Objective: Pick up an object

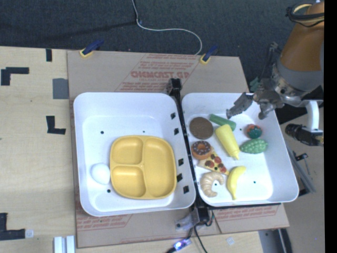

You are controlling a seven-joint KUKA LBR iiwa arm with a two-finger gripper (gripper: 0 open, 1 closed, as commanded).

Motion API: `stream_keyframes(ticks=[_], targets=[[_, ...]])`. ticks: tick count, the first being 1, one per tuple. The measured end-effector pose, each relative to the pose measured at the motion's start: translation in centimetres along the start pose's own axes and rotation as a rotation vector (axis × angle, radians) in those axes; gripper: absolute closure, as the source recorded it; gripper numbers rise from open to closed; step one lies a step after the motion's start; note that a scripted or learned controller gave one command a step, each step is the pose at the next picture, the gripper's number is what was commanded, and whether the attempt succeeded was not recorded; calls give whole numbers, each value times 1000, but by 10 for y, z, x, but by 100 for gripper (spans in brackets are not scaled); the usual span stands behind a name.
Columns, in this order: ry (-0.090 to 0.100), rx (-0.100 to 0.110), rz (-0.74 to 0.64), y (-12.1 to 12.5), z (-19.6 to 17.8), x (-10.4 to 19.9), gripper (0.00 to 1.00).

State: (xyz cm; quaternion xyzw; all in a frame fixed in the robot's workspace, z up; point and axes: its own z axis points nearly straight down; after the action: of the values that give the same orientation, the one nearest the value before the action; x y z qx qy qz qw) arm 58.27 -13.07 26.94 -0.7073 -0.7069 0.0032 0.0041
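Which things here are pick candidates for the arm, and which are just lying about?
Belongs to the job:
gripper, above the right bin
brown disc
green pod
corn
donut
pizza slice
croissant
banana
green leafy piece
small red-green piece

Lying about:
yellow divided plate and white egg in the left bin
white cable

Both white bins point(84, 109) look like smooth, glossy plastic; the yellow divided plate point(142, 167) is satin plastic, and the cardboard sheet point(152, 73) beneath is matt, printed.
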Motion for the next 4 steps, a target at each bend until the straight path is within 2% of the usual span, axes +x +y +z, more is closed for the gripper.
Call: stream_keyframes(ticks=[1,2,4], targets=[[-1,-9,-2,2,-4,0,0],[-1,-4,-1,-6,42,0,0],[-1,-3,-1,1,157,-15,0]])
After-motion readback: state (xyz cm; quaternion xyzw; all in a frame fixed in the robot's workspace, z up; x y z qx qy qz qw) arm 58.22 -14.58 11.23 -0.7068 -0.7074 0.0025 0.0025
